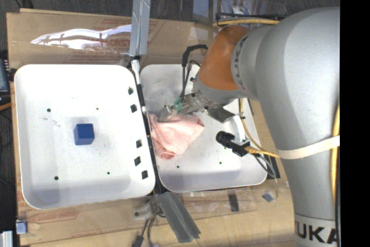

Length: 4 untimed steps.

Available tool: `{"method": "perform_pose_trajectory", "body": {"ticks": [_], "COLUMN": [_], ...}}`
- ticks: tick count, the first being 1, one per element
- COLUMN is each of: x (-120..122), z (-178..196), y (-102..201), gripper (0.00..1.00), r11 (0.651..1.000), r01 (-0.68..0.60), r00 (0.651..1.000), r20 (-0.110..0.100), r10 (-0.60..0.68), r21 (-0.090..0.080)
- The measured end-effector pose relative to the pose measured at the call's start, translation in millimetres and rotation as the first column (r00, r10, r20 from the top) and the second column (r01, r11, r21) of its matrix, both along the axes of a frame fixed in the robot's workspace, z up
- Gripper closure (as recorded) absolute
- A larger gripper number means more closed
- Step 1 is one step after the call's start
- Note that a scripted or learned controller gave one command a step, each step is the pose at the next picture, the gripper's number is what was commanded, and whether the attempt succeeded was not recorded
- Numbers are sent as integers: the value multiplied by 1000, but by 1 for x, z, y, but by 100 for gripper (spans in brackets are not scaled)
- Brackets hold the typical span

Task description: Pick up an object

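While the grey arm (295, 101) reaches in from the right over the right-hand bin (199, 179), its end effector (180, 106) sits low at the upper edge of a crumpled pink cloth (175, 133). Whether it grips the cloth cannot be told. The cloth lies against that bin's left wall. In the left-hand bin (34, 142), well apart, a small blue cube (84, 133) rests on the floor. Both bins stand on the tabletop (69, 37).
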State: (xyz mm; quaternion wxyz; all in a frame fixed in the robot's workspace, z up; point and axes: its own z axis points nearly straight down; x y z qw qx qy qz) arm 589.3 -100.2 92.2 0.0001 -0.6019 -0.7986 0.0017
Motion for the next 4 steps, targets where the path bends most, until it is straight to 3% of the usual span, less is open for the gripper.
{"method": "perform_pose_trajectory", "body": {"ticks": [1,2,3,4], "x": [4,6,21,-20], "z": [0,0,21,2], "y": [-16,1,-32,-79], "gripper": [0,0,0,0], "r11": [989,997,990,999], "r01": [147,75,138,46], "r00": [989,997,990,999], "r20": [2,0,0,3], "r10": [-147,-75,-138,-46], "r21": [2,1,3,3]}}
